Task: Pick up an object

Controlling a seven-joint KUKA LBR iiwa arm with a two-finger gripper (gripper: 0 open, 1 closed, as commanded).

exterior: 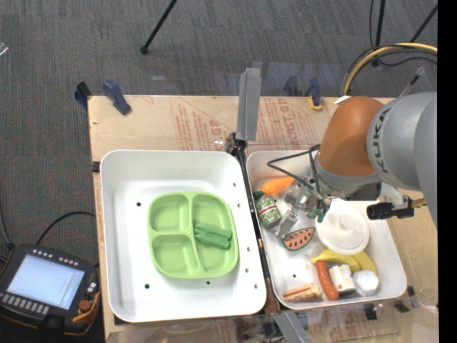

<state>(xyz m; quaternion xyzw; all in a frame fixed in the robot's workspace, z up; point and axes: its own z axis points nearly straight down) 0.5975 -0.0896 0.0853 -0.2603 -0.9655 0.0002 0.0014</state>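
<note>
My gripper (296,211) hangs low over the right bin (389,263), in its left half. It sits between a small green can (268,211) on its left and a watermelon slice (299,239) just below it. An orange carrot (277,186) lies just behind the gripper, by the bin's back-left corner. A white round bowl (344,230) rests to the gripper's right. I see nothing clearly held.
A banana (335,257), a red sausage (327,280), a small boxed item (343,279), a white cup (366,283) and a sandwich piece (303,291) crowd the right bin's front. The left bin (121,184) holds a green divided plate (171,224) with a green bean piece (213,235).
</note>
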